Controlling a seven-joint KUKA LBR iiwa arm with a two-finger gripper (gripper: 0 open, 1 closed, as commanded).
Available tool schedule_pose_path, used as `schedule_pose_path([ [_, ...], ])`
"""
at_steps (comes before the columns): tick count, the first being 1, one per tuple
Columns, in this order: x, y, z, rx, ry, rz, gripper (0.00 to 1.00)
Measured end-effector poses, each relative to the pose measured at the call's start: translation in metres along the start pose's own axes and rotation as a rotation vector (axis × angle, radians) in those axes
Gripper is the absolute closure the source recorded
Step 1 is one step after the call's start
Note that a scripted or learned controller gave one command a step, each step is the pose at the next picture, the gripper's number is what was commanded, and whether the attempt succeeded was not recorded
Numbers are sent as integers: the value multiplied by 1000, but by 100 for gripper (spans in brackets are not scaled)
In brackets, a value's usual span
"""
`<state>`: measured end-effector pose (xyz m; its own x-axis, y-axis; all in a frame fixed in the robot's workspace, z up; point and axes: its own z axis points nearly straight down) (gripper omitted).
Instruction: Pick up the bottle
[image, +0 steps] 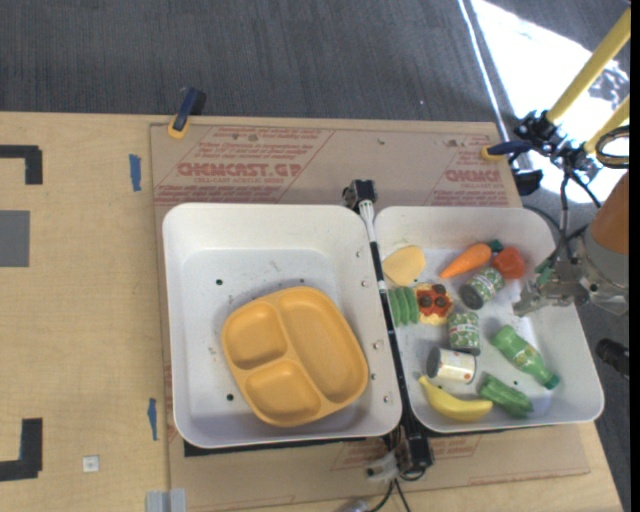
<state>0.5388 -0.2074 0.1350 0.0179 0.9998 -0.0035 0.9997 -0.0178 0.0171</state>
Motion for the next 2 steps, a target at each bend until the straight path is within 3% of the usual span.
schedule_pose_path([
  [1,0,0,0,0,0,0,0],
  [2,-1,-44,41,15,8,16,0],
])
